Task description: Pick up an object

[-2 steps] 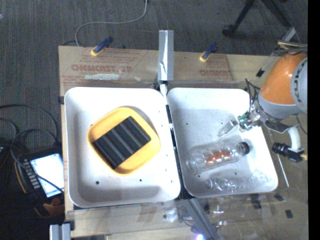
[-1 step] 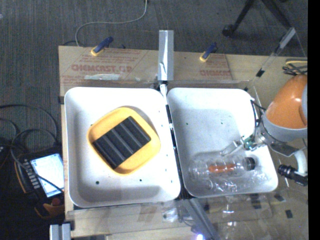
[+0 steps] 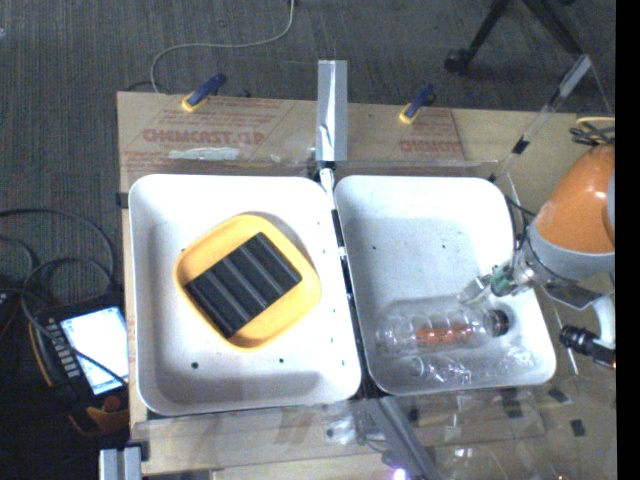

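Note:
A clear plastic bottle (image 3: pixel 440 330) with something orange inside lies on its side near the front of the right bin (image 3: pixel 420 218), its dark cap pointing right. A yellow block with a black ribbed top (image 3: pixel 248 278) rests tilted in the middle of the left bin (image 3: pixel 160 208). The arm's orange band (image 3: pixel 582 208) sits over the right bin's right rim. Below it my gripper (image 3: pixel 494 287) reaches down just above and to the right of the bottle's cap end, close to the bottle. I cannot tell whether it touches the bottle.
A crumpled bit of clear plastic (image 3: pixel 445 370) lies at the right bin's front wall. A metal post (image 3: pixel 331 108) stands behind the seam between the bins. Blue and yellow clamps (image 3: pixel 203 91) hold the board at the back. A tablet (image 3: pixel 90 343) lies left of the bench.

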